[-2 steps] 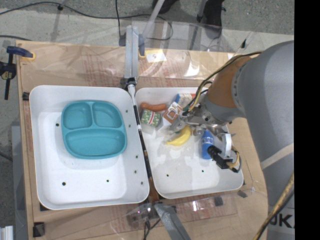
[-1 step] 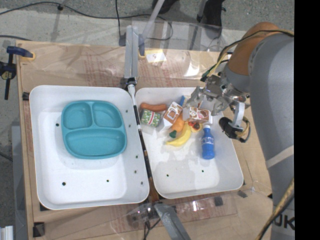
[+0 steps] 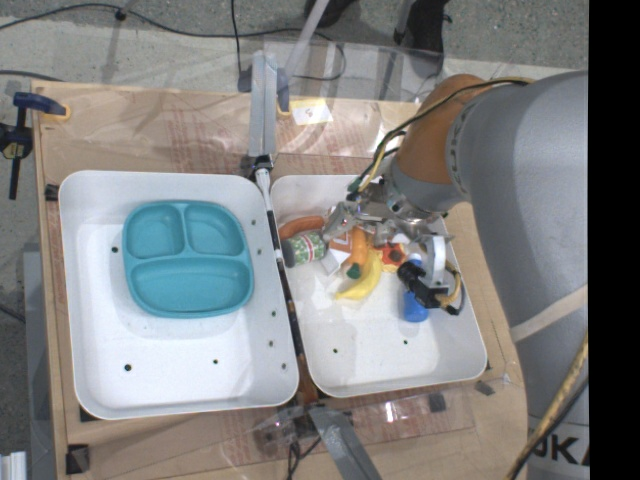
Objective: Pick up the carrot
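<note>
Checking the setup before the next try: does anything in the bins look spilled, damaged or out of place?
Nothing stands out. The blue plate sits flat in the left bin; the banana and the other toys huddle under the gripper in the right bin.

At the bottom right, white letters "KA" stand on the arm's grey base (image 3: 560,448), cut off by the frame edge, while the small white label (image 3: 312,114) on the bench behind the bins is too blurred to read.
</note>
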`<state>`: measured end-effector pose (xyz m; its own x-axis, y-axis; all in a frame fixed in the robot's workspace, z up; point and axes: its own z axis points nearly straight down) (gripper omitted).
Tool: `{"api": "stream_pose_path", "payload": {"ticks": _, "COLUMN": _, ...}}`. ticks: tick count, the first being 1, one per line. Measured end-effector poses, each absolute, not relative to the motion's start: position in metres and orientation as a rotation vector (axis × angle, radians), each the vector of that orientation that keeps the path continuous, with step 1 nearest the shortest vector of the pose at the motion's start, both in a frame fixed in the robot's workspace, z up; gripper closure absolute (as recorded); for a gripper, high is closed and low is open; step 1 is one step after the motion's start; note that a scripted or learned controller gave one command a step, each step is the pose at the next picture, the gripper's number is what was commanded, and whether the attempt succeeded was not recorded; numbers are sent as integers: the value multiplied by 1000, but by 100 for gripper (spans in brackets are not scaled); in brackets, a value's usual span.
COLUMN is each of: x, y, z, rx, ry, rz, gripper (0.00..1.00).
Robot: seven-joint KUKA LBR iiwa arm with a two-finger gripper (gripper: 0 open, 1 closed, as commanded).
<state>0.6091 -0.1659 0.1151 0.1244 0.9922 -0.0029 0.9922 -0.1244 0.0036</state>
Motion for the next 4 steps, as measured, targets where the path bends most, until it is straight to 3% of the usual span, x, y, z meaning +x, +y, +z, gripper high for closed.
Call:
{"api": "stream_pose_path", "payload": {"ticks": 1, "x": 619, "y": -187, "z": 87, "rx": 2254, "ry": 2239, "rz": -6, "gripper": 0}}
{"api": "stream_pose_path", "payload": {"ticks": 2, "x": 624, "y": -191, "z": 100, "rx": 2231, "ry": 2225, "rz": 2, "gripper": 100}}
{"api": "stream_pose_path", "payload": {"ticks": 3, "x": 646, "y": -220, "z": 87, "rx": 2661, "ry": 1793, "rz": -18, "gripper": 100}}
{"api": "stream_pose_path", "payload": {"ticks": 4, "x": 644, "y": -222, "z": 82, "rx": 2659, "ry": 1789, "rz": -21, "gripper": 0}}
